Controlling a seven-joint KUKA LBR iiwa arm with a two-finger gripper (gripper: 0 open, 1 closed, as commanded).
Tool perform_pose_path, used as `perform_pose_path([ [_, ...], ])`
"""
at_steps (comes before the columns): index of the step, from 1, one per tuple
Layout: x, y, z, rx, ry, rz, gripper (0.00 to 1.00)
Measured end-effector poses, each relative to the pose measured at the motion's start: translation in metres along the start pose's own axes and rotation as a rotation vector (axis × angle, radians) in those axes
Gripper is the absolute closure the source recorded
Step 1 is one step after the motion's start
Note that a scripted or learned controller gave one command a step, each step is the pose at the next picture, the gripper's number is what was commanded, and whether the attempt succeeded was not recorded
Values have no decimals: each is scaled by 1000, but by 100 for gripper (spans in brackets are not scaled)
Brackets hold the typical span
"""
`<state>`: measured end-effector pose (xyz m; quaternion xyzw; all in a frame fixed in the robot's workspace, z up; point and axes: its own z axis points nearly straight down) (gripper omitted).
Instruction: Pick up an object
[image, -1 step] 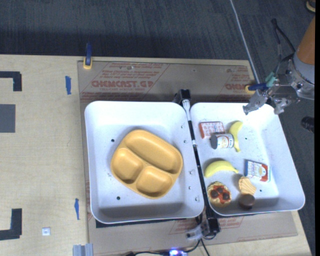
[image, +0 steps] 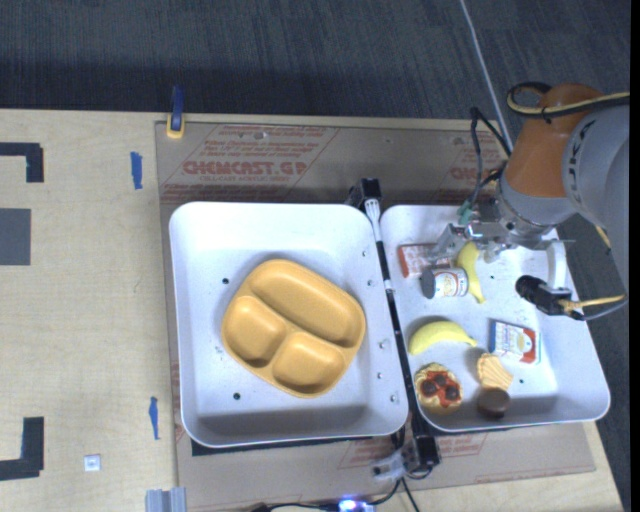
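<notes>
Over the right bin (image: 590, 385), the jaws (image: 470, 238) hang above a small can (image: 446, 283); whether they are apart or together is unclear.

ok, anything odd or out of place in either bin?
Nothing spilled or damaged. The yellow divided tray sits skewed in the left bin. In the right bin, a small can lies on its side by the gripper.

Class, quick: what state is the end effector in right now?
End effector: cannot be told; it hangs over the right shallow white bin, above a small can.
</notes>
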<state>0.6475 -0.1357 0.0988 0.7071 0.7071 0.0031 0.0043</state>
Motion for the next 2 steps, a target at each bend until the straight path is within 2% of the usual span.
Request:
perform_pose_path([
  [1,1,1,-11,-2,0,0,100],
  [2,67,-91,-87,12,3,-1,100],
])
